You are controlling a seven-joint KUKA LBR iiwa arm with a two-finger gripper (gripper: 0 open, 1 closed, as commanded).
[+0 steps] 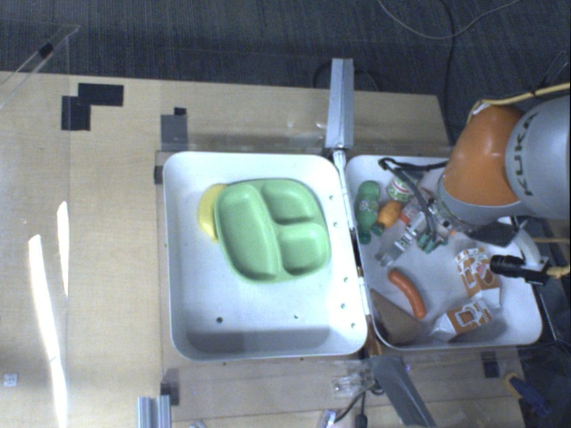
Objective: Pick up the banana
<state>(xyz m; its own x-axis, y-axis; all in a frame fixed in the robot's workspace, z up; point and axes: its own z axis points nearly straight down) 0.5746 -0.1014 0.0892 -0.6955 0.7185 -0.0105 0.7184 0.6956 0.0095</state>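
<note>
Fig. — overhead slant view of bench w/ two white bins, read from the near edge back.

Near edge: metal bracket hardware (379, 386) sits at the junction below the two bins. Right bin (526, 328), near part: a red-orange sausage-like item (408, 292) lies diagonally on the floor; to its right, two brown-and-white patterned packets (473, 315), one near the front wall, one a little farther back.

Left bin (259, 337), near part: bare white floor. Mid-bin: a green compartment tray (270, 227), inverted or domed in look, tilted slightly. The banana (207, 212) shows as a yellow sliver at the tray's left edge — mostly covered by the tray, well apart from the arm.

Right bin, mid to far: gripper (412, 237) hangs low over the bin's left-centre; its fingers look spread w/ nothing seen between them, though detail is small. Just beside it, toward the dividing wall, a green bottle (368, 205) and a small orange item (390, 213). A can-like object (401, 188) lies behind those, approx. at the far wall.

Arm (535, 163): grey body w/ orange band, entering from the right above the right bin. Far: vertical metal post (340, 105) between bins, black cable (446, 16) on dark floor.
</note>
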